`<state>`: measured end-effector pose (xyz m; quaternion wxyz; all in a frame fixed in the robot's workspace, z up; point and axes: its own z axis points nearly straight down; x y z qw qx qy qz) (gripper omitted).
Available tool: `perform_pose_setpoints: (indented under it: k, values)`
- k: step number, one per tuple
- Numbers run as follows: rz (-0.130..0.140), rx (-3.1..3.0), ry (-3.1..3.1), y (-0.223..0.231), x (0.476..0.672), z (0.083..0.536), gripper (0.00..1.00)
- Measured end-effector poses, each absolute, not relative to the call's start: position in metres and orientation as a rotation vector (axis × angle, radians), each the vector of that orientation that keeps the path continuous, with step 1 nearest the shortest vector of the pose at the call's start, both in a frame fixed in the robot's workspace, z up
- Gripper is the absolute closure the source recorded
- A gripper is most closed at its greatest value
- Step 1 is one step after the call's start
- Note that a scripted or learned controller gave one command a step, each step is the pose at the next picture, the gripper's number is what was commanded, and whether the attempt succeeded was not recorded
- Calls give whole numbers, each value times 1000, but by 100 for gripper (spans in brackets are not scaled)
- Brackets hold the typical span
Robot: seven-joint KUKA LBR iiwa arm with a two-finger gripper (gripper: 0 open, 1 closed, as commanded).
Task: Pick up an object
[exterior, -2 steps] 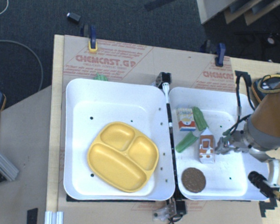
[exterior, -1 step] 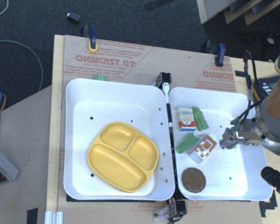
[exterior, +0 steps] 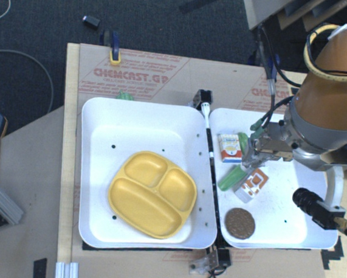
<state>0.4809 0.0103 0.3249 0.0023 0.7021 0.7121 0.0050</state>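
The arm point(exterior: 333, 96) reaches in from the right and hangs over the right bin point(exterior: 293, 229), its bulk covering that bin's upper right. The left bin point(exterior: 92, 158) holds a yellow divided plate point(exterior: 152, 192), well apart from the arm and not the likely target.

In the right bin, the gripper point(exterior: 252, 163) sits low over a cluster of small things. A green marker point(exterior: 232, 177) lies just below and to its left, its long axis slanting from lower left to upper right, with the upper end running under the gripper. A small orange and white box point(exterior: 229, 148) lies just to the gripper's left, an orange and white packet point(exterior: 254, 184) just below it, and a brown disc point(exterior: 239, 223) further down.

Whether the gripper is spread or closed, I cannot tell; nothing is plainly held. The marker looks nearest.
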Motion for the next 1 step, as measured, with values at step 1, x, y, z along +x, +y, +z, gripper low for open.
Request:
perform_pose_setpoints:
  k: [1]
  values:
    - [17,2207,2229,79,480,403,100]
